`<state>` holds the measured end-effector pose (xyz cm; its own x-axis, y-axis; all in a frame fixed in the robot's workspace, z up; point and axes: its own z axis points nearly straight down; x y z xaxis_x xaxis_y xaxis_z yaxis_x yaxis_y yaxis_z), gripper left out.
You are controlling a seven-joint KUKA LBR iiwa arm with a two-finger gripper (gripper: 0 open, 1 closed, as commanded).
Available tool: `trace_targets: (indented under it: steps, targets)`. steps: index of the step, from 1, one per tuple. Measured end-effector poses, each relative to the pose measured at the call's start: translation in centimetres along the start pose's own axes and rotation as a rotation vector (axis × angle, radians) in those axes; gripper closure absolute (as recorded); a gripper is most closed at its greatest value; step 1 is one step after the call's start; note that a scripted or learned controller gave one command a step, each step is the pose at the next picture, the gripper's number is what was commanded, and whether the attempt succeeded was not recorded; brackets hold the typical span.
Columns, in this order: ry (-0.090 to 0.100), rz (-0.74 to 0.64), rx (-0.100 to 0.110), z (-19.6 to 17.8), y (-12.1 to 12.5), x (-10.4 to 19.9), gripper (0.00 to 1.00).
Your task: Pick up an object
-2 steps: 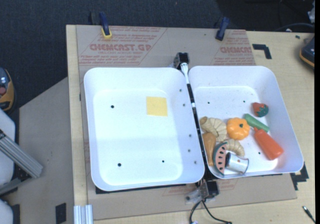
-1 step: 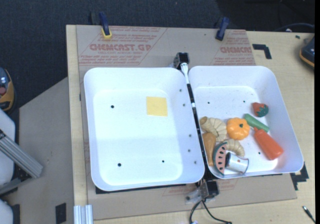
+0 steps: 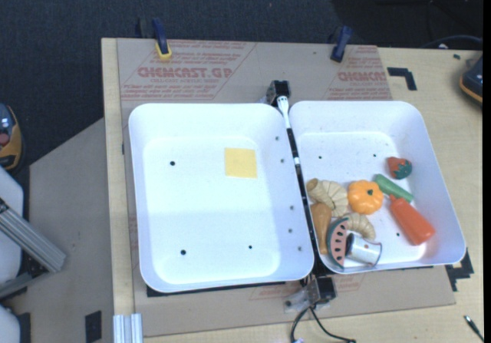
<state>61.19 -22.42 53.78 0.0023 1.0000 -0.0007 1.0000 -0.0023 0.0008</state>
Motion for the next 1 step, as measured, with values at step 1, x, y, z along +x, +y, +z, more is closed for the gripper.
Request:
trace_targets:
  steps: [1]
  targets:
    - [-0.003, -0.005, -0.004, 0.35, 5.70, 0.14, 1.00]
